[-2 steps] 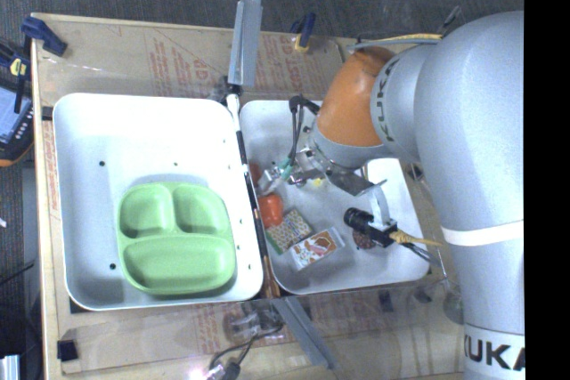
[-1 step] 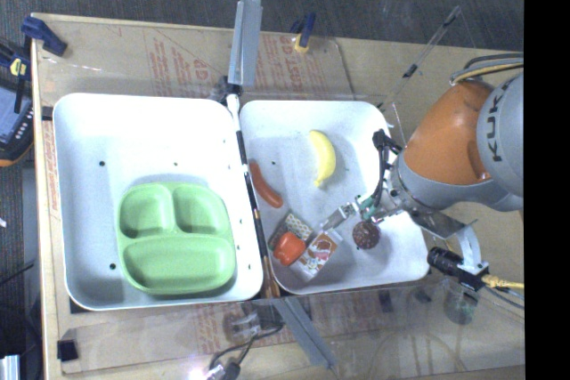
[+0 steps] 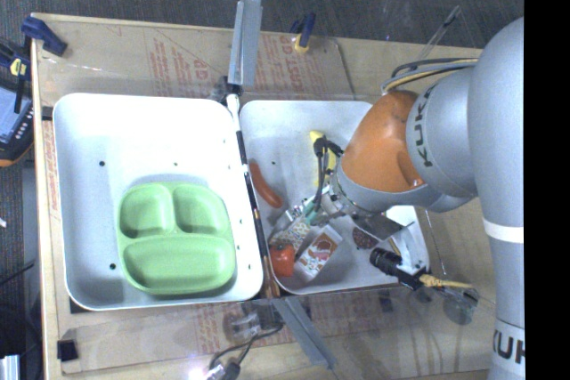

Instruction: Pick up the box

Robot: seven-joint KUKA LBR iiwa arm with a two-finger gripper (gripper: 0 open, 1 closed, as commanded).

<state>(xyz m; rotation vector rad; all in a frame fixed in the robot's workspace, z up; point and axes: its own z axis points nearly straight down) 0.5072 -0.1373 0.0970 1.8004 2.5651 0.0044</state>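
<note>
A small white and red box (image 3: 318,253) lies flat near the front of the right bin (image 3: 276,125). My gripper (image 3: 309,211) hangs low over the clutter just behind and to the left of the box, below the orange wrist band (image 3: 381,154). The gripper's body and the things beneath it hide its tips. I see nothing lifted off the bin floor.
Beside the box sit a brown packet (image 3: 291,235) and a red round thing (image 3: 282,262). A red sausage (image 3: 264,183) lies by the left wall, and a yellow piece (image 3: 316,138) farther back. The left bin (image 3: 89,129) holds a green divided tray (image 3: 175,238).
</note>
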